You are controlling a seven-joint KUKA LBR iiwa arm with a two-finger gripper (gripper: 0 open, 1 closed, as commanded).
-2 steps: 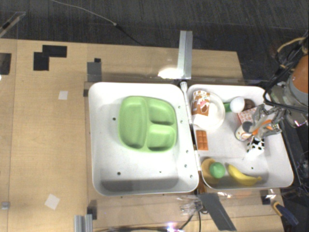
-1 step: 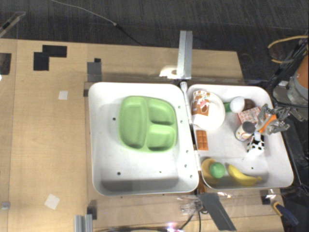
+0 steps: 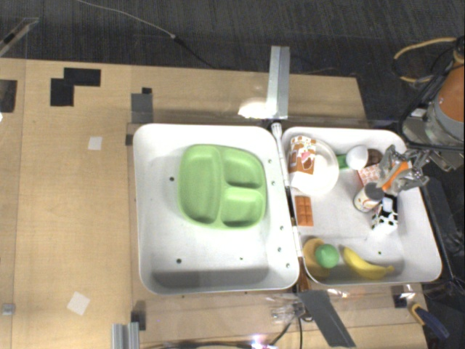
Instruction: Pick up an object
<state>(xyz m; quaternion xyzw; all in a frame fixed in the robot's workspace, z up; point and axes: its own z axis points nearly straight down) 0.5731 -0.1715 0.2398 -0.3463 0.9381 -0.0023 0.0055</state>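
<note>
The right bin (image 3: 425,233) holds several objects. A banana (image 3: 367,265) lies near its front, beside a yellow bowl (image 3: 312,250) with a green ball (image 3: 328,256) in it. A black-and-white cow toy (image 3: 386,217) stands mid-right, and a small round cup (image 3: 365,199) sits just left of it. A white ball (image 3: 357,156) and a red-and-white packet (image 3: 369,173) lie toward the back. My gripper (image 3: 394,171) hangs over the bin's right side, just above the small cup and the cow toy. Something orange shows at its tip.
A white plate (image 3: 322,174) with a patterned cup (image 3: 302,155) sits at the right bin's back left, and a brown chocolate bar (image 3: 304,210) lies in front of it. The left bin (image 3: 154,217) holds a green divided tray (image 3: 218,185). A metal post (image 3: 279,82) stands behind the bins.
</note>
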